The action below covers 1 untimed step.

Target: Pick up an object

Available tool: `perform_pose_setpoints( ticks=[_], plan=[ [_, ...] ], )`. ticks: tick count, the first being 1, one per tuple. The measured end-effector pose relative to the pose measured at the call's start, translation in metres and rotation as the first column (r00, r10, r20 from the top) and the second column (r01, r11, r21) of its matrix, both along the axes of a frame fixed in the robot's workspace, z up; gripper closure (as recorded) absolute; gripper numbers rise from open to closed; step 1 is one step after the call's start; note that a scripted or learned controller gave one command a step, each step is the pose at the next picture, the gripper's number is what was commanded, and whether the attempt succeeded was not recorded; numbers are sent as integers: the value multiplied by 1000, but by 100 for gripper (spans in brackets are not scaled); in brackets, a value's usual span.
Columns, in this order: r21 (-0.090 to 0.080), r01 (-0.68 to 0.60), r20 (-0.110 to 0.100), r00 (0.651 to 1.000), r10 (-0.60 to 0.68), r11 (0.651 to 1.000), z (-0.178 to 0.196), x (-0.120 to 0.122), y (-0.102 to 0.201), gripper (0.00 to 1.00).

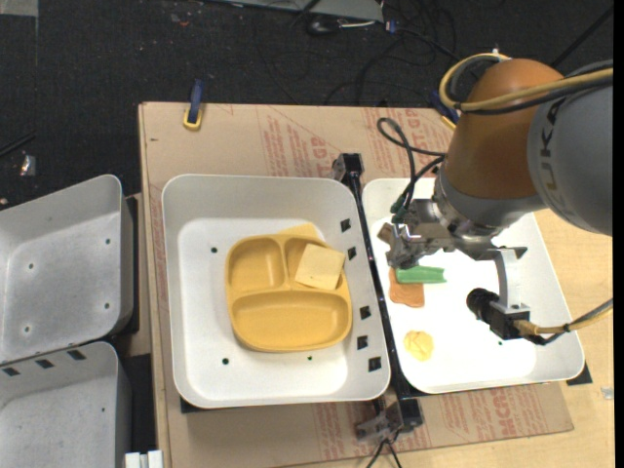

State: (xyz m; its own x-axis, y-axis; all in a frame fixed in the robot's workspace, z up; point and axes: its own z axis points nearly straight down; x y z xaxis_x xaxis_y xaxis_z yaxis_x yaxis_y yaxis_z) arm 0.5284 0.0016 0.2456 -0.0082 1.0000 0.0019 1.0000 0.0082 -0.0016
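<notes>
Gripper (408,250) sits low at the left side of the right bin (546,359), just above a green piece (421,275) & an orange piece (408,292); can't tell if it's open or closed. Small yellow item (418,344) lies nearer. Left bin (185,261) has a yellow divided plate (289,295) w/ a pale yellow block (319,267) on it.

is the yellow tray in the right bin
No, the yellow divided tray lies in the left bin, with a pale block resting on it; the right bin holds smaller green, orange and yellow pieces.
</notes>
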Motion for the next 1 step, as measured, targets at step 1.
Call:
perform_pose_setpoints(
  ticks=[1],
  plan=[
    [0,0,1,1000,0,1000,3,-4,50,100]
  ],
)
